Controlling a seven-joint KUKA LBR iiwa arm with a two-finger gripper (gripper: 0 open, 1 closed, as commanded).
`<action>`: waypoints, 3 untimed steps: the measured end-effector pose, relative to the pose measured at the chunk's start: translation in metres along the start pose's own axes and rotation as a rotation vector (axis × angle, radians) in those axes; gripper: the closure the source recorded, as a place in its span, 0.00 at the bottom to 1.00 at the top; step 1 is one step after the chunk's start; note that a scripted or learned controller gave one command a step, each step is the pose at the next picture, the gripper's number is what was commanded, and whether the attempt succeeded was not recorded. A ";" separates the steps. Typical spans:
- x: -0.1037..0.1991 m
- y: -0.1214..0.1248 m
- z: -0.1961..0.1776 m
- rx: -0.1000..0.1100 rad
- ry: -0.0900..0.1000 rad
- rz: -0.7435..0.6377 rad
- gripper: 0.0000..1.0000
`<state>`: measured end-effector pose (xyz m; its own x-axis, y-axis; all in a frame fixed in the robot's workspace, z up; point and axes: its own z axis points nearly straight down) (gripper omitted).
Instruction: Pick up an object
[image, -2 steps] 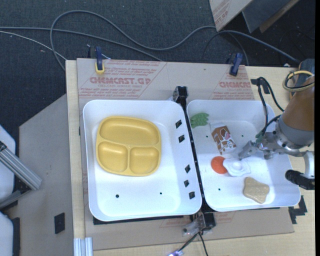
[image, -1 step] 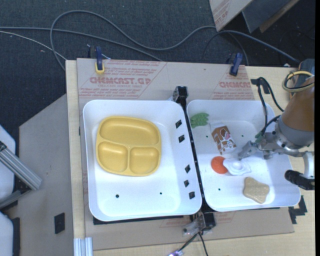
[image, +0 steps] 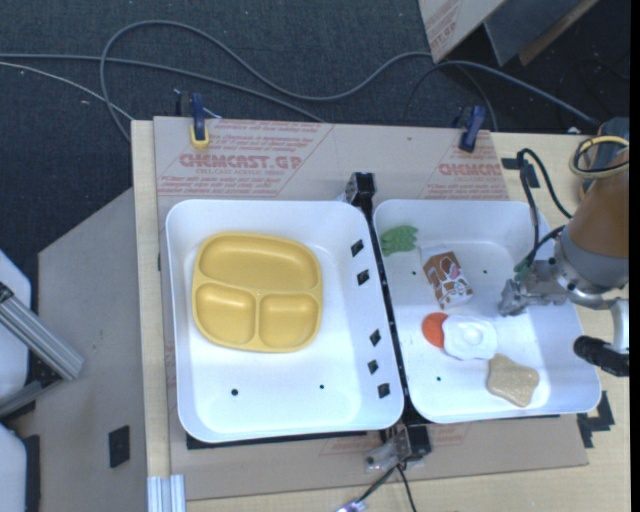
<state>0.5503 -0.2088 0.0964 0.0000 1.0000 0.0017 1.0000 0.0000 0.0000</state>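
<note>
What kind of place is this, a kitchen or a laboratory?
Most likely a robotics lab bench. Two white bins sit on a board clamped with blue clips, loose cables run over dark carpet, and a robot arm reaches over toy-like items.

My one camera: fixed above bench (image: 300, 150), looking down at slight slant. Far enough to frame both white bins: left bin (image: 200, 400) centre-left of frame, right bin (image: 560, 395) centre-right. Dark floor along top; arm (image: 600, 235) enters at right edge.
</note>
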 end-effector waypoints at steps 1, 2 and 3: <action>0.010 0.003 -0.056 -0.006 -0.003 -0.002 1.00; 0.010 0.004 -0.110 -0.007 -0.004 -0.002 1.00; 0.056 0.025 -0.113 -0.003 -0.001 -0.006 1.00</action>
<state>0.5749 -0.1535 0.2091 -0.0056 1.0000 0.0004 1.0000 0.0056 0.0034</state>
